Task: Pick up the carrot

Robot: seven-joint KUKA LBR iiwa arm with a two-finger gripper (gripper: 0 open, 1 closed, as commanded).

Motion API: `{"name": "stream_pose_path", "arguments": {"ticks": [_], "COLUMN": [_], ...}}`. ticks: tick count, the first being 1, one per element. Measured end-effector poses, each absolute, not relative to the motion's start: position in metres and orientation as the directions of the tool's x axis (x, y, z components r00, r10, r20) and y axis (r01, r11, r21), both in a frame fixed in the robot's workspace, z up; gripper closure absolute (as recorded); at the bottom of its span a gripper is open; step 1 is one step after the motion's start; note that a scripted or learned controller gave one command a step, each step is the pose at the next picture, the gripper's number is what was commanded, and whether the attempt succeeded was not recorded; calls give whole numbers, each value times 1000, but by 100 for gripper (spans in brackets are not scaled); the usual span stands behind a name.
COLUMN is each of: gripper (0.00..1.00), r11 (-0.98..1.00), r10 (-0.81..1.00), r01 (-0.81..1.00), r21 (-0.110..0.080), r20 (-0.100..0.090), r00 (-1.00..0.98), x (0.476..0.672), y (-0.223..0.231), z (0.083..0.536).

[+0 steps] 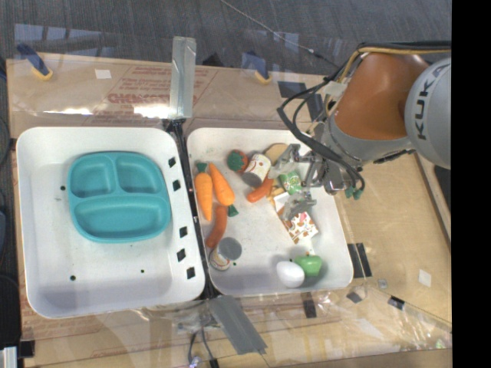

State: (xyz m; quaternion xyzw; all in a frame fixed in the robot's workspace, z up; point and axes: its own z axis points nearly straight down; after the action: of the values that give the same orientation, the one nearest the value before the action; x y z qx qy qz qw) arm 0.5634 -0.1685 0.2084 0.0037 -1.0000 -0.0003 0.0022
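My grey arm with its orange band point(376, 102) reaches in from the right and ends over the right-hand shallow white bin point(330, 278), with my fingers point(303, 181) low above its upper middle. Cables and wrist hardware crowd that spot, so I cannot tell whether they stand apart or together, and nothing is seen between them. The bin's contents are as follows. Two orange toy carrots with green tops lie side by side against its left wall: the shorter, paler carrot point(203, 195) runs almost straight down the bin, and the darker orange carrot point(222, 185) lies just beside it, slanted, the two touching or very nearly so. Both are well apart from my fingers. A reddish-orange sausage-shaped piece point(218, 227) lies directly below them, ending near a small grey round can point(225, 251). A third, smaller orange carrot-like piece point(261, 189) lies nearer my fingers, beside a brown and white toy point(257, 167) and a small red and green item point(235, 159). A small patterned carton point(299, 222) lies below my fingers, and a white egg-shaped object point(290, 273) touches a green rounded object point(310, 264) at the lower right corner. The left-hand shallow white bin point(38, 274) holds a teal plastic plate with three compartments point(117, 196). Both bins sit on the bench point(399, 297).
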Motion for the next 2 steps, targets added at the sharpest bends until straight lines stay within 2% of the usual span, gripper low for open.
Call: {"name": "stream_pose_path", "arguments": {"ticks": [1, 2], "gripper": [100, 100], "r11": [1000, 997], "r10": [-14, 82], "r01": [-14, 82], "r21": [1, -2], "r20": [7, -3], "r00": [-1000, -997], "x": [565, 542], "y": [-167, -193], "z": [216, 305]}}
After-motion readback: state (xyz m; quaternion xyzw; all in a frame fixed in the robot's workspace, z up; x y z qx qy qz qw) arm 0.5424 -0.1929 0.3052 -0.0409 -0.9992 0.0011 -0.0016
